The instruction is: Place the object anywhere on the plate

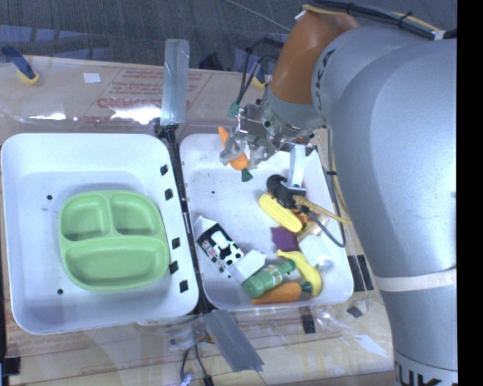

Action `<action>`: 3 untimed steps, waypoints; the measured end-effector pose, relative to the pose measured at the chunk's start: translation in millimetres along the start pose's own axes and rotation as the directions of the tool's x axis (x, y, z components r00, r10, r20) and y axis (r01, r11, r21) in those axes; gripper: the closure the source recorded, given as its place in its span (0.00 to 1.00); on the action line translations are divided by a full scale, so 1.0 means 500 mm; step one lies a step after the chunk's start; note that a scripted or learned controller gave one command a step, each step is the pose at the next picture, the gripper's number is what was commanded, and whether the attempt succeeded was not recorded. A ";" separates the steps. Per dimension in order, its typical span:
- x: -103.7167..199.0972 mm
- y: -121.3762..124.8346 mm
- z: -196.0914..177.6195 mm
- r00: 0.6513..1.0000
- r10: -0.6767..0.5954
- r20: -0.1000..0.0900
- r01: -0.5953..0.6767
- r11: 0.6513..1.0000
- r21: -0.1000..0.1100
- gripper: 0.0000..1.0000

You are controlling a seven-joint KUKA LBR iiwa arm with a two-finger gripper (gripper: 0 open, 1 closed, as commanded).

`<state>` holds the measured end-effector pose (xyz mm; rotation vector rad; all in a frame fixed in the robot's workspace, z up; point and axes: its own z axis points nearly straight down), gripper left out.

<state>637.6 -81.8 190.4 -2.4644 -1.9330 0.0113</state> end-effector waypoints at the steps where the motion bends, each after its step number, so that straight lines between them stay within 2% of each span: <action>1: 0.129 -0.077 -0.043 0.967 -0.253 0.001 0.253 0.967 -0.006 1.00; 2: 0.187 -0.226 -0.016 0.985 -0.173 0.002 0.173 0.985 -0.005 1.00; 3: 0.185 -0.225 -0.017 0.985 -0.171 0.003 0.171 0.985 -0.007 0.00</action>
